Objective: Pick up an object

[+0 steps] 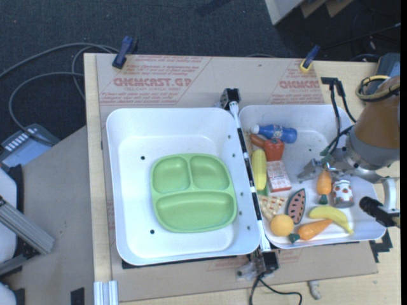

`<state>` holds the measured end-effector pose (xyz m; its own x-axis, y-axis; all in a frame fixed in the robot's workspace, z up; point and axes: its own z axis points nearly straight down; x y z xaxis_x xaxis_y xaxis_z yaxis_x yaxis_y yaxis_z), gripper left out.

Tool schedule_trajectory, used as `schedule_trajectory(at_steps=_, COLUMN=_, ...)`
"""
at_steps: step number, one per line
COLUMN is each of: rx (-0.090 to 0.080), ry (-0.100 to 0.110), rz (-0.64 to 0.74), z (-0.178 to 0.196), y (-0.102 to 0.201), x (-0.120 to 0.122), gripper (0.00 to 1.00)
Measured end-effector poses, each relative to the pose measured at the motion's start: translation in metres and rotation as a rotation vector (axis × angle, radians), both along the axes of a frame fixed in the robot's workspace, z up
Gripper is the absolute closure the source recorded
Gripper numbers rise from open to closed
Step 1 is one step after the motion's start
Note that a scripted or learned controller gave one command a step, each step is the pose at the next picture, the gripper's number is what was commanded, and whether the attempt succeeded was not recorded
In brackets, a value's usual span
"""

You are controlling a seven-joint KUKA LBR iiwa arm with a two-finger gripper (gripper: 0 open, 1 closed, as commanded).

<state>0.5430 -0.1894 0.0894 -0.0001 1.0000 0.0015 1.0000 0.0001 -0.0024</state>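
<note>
The gripper is seen low over the right bin, near its right wall; whether it is parted or closed cannot be told. It is crowded by an orange fruit, a red-and-white ball and a banana; a watermelon slice lies just beside them. Two pieces could be pinched together, or one nudged aside; a round, smooth piece would likely be squeezed out. The green tray in the left bin lies well apart.

A dark blue-grey carpet surrounds the wooden bench, with black cables trailing across it.
</note>
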Motion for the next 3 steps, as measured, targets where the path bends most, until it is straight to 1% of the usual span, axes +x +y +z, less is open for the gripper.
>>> schedule_trajectory(at_steps=1, rx=-0.002, ry=-0.003, rz=-0.001, z=0.01, y=0.0, x=0.001, gripper=1.0)
schedule_trajectory(at_steps=2, rx=-0.001, ry=-0.005, rz=0.002, z=0.121, y=0.073, x=0.013, gripper=1.0)
schedule_trajectory(at_steps=3, rx=-0.001, ry=-0.005, rz=0.002, z=0.124, y=0.135, x=0.042, gripper=1.0)
